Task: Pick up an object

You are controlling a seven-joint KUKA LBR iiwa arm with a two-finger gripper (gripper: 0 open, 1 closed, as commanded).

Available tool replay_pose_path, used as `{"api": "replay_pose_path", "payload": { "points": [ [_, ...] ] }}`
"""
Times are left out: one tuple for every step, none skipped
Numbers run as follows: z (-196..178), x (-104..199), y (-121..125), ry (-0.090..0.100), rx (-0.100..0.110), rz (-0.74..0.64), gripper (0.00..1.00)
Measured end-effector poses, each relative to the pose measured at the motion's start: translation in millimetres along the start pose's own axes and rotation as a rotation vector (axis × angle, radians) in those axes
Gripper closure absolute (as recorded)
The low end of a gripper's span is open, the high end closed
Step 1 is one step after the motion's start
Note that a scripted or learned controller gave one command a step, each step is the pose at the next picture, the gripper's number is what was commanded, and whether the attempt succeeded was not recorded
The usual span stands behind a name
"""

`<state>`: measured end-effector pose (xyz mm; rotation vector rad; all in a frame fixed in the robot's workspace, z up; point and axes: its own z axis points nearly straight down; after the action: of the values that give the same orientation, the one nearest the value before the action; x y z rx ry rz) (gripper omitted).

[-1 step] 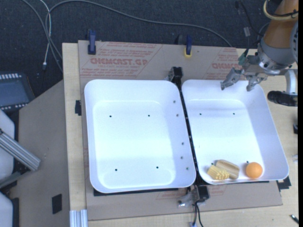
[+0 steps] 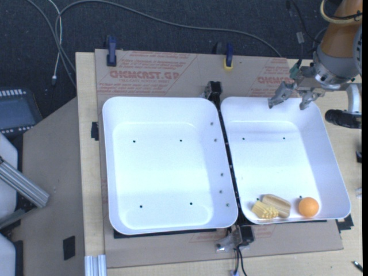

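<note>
Hand (image 2: 291, 101) well apart from orange ball (image 2: 309, 206)

grey robot arm with orange band (image 2: 340, 36): cut off by the top and right edges above the wrist. tan oblong object (image 2: 280, 200): near side hidden behind a yellow ridged piece (image 2: 264, 211); what it is cannot be told. small dark dots (image 2: 180, 140) on the bin floors: too small to tell whether holes or marks. dark ribbed panel (image 2: 14, 109): cut by the left edge.
</note>
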<state>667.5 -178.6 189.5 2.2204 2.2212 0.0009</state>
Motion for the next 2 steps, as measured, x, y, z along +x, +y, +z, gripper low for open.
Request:
{"api": "replay_pose_path", "payload": {
  "points": [
    [60.4, 3.3, -6.4, 0.001, 0.005, 0.000, 0.00],
    [103.7, 3.9, -7.2, 0.001, 0.004, 0.000, 0.00]
  ]
}}
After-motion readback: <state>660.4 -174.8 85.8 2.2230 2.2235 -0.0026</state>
